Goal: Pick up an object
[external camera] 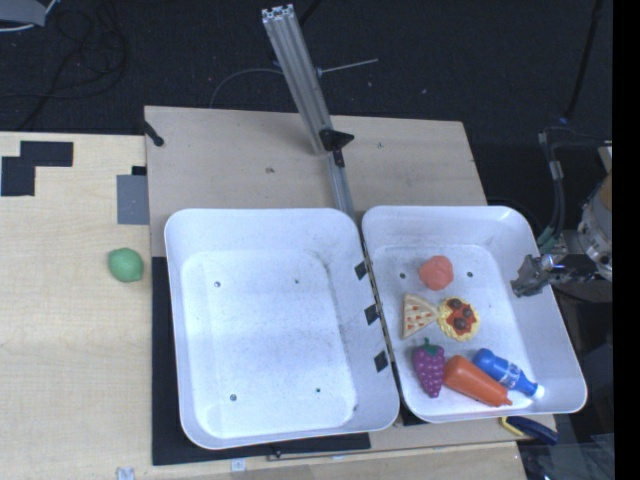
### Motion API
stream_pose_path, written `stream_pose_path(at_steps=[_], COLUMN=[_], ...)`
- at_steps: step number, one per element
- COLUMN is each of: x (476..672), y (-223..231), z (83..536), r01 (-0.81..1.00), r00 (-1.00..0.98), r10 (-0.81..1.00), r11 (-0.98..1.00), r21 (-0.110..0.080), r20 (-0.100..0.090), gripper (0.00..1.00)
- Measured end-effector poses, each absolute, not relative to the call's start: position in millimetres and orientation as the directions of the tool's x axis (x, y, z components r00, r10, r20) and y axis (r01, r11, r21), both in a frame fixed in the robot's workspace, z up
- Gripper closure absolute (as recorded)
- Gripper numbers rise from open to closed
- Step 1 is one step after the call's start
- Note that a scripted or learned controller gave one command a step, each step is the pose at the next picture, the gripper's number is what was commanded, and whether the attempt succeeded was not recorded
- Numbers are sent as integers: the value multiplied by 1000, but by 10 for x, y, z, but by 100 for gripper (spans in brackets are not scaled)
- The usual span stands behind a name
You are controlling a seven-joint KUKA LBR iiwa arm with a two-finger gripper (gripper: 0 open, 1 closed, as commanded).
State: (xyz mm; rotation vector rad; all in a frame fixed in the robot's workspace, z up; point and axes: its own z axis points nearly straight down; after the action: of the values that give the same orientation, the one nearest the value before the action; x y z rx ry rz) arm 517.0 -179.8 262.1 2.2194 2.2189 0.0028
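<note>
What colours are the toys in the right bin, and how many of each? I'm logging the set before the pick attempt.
Red ball: 1
Yellow, the waffle wedge and the tart: 2
Purple grapes: 1
Orange carrot: 1
Blue bottle: 1
Total in the right bin: 6
A green ball lies outside, on the bench.

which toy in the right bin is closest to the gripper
The blue bottle, lying at the bin's lower right beside the carrot. The gripper sits over the right rim; the other toys lie further left.
</note>
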Motion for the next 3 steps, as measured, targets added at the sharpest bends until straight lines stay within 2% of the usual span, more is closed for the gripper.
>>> stream_pose_path(at_steps=[2, 3], x=[5511, 5701], y=[-852, -390], z=[2339, 2428], r01=[1000, 1000], r00=[-2, -3], r10=[1000, 1000], r11=[2, 3], r21=[-2, 0], r20=[1, 0], gripper=[100, 100])
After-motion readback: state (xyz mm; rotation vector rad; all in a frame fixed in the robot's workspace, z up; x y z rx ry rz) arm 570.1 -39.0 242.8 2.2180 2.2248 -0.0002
